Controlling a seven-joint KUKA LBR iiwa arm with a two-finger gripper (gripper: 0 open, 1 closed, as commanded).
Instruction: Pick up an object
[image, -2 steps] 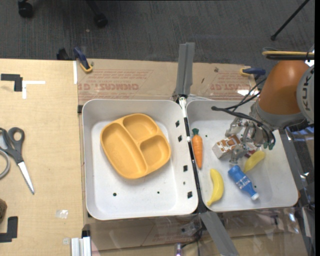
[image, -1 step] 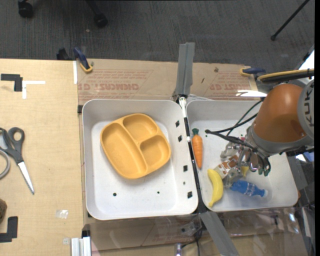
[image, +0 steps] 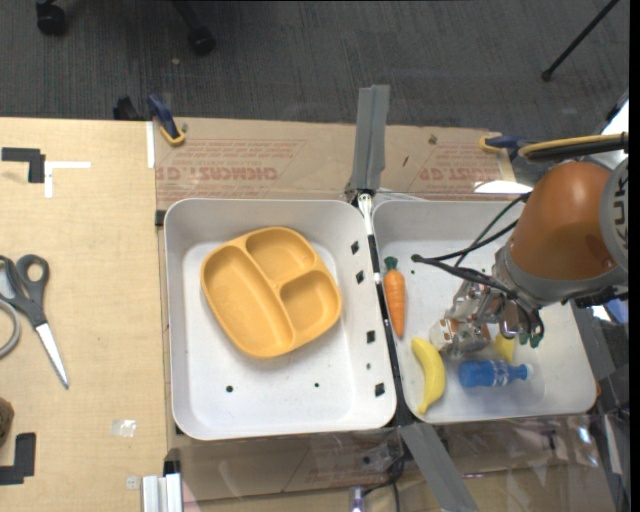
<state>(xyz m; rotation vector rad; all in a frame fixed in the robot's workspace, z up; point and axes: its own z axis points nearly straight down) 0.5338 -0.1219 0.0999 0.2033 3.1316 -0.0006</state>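
Beside the pincer (image: 478, 325), grip state unclear, banana (image: 431, 373) lengthwise near-to-far, carrot (image: 395, 298) likewise, leaves far.

Divided plate (image: 272, 290) in left bin (image: 180, 330), carrot (image: 395, 300), banana (image: 431, 372), bottle (image: 490, 375) in right bin (image: 570, 395)

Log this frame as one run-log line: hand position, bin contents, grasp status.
hand: low in right bin | beside: banana, blue bottle, carrot | left bin: orange divided plate | grasp: none visible
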